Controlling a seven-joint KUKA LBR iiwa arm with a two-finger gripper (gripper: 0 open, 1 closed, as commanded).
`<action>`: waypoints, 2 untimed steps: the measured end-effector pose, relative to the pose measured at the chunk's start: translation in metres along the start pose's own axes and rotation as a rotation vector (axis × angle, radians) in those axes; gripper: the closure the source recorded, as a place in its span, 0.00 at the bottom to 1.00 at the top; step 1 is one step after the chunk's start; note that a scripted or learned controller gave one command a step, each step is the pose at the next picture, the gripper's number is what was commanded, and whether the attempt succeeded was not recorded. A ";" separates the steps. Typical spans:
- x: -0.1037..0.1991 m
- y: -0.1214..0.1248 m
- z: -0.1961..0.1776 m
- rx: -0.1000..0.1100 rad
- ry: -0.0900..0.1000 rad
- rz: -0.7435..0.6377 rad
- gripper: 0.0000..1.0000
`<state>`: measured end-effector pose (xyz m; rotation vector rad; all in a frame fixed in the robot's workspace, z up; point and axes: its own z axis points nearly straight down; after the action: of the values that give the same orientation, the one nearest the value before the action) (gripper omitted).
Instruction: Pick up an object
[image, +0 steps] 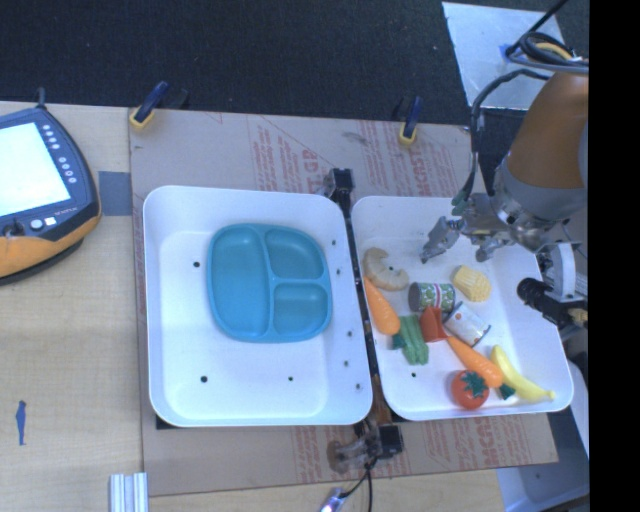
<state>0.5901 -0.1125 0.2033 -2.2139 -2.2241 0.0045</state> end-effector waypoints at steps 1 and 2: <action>-0.025 -0.062 0.112 -0.001 -0.001 0.000 0.00; -0.025 -0.062 0.102 0.000 -0.003 -0.005 1.00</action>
<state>0.5277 -0.1382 0.1015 -2.2100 -2.2306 0.0080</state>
